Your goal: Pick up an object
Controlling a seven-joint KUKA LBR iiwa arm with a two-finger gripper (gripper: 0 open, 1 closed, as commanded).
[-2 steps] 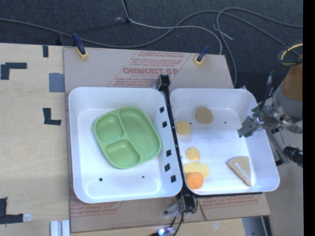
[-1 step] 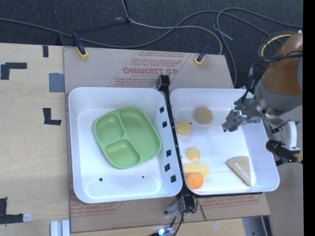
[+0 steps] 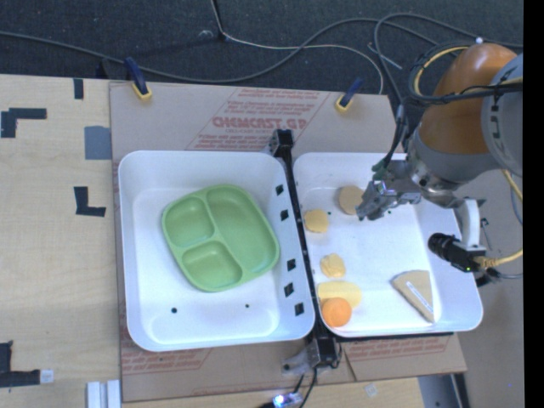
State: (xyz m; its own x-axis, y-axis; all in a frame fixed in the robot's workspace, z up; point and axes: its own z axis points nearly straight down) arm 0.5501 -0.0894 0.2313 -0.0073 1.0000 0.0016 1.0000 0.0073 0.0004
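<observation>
Target objects: several small food pieces lie in the right bin (image 3: 442,317), none of them between my fingers.
Tan round piece (image 3: 349,199): on the bin floor near the far wall, just beside my tool on its left; I cannot tell if they touch.
Pale yellow round piece (image 3: 316,221): near the divider (image 3: 289,228), in front of the tan round piece and left of it.
Small yellow ridged piece (image 3: 333,266): nearer the front, close to the divider.
Yellow oval piece (image 3: 340,292): near the front left corner of the right bin.
Orange ball (image 3: 337,312): touching the front of the yellow oval piece.
Tan wedge (image 3: 415,294): near the front right corner, well apart from the other pieces.
My tool (image 3: 371,209): low over the far half of the right bin, tips pointing down and left. I cannot tell how far the fingers are apart; nothing shows between them.
My arm (image 3: 463,113): grey with an orange band, reaching in over the right bin's far right corner.
Left bin (image 3: 136,253): holds a green compartment tray (image 3: 220,236), lying flat and turned at an angle.
Table (image 3: 51,245): light wood with black tape marks; cardboard sheet (image 3: 238,117) under both bins.
</observation>
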